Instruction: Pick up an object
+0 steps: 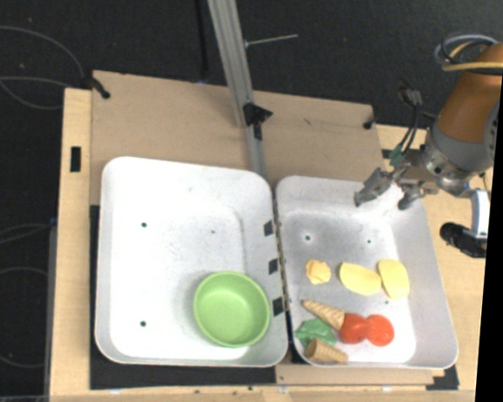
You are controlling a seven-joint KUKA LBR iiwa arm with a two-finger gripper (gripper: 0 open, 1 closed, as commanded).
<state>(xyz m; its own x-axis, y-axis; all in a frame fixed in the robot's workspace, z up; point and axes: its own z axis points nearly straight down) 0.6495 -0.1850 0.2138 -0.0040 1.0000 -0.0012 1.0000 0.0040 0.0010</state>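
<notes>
My gripper (387, 194) hangs over the back right corner of the right bin (338, 216), its two fingers spread apart with nothing between them. The objects lie well in front of it, in the bin's near half. A small yellow piece (318, 271), a larger yellow piece (359, 279) and a yellow oval (393, 278) lie in a row. Nearer the front sit a red tomato-like toy (367, 329), a tan cone (324, 314), a green leafy piece (315, 330) and another tan cone (327, 352).
A green bowl (231, 309) sits in the front right part of the left bin (162, 223). A slanted metal pole (236, 72) rises behind the bins. The arm's orange-banded wrist (468, 110) stands at the right edge.
</notes>
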